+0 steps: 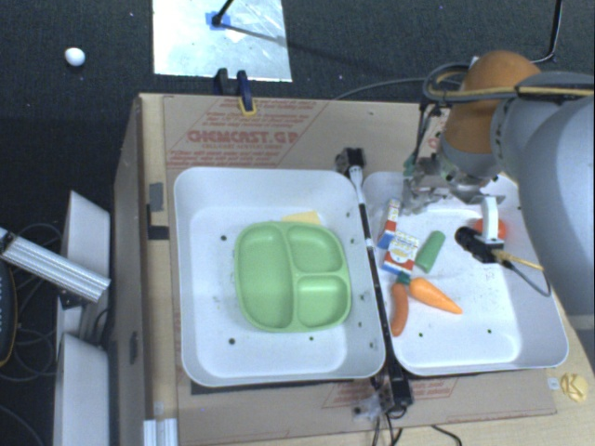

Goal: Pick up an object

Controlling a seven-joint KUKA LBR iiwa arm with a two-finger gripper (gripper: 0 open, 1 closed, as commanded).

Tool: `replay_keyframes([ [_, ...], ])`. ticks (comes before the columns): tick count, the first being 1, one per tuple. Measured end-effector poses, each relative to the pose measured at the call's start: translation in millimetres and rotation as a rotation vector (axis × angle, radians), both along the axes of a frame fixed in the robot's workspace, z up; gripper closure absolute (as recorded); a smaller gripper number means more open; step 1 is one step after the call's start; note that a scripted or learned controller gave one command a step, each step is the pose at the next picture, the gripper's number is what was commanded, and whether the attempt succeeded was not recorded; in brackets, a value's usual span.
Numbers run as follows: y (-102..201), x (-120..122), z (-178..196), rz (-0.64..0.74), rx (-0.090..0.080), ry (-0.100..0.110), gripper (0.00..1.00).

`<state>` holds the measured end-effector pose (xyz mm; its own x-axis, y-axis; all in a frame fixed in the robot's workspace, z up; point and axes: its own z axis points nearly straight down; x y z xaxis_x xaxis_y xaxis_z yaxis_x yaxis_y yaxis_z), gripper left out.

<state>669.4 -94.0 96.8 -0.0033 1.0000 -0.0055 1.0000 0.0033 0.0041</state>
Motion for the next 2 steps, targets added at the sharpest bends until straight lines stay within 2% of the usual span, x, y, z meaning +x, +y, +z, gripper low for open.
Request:
replay_keyframes([
  [1, 0, 0, 0, 0.0, 0.0, 0.0, 0.0],
  [2, -6, -68, -13, -0.002, 0.005, 0.004, 0.0],
])
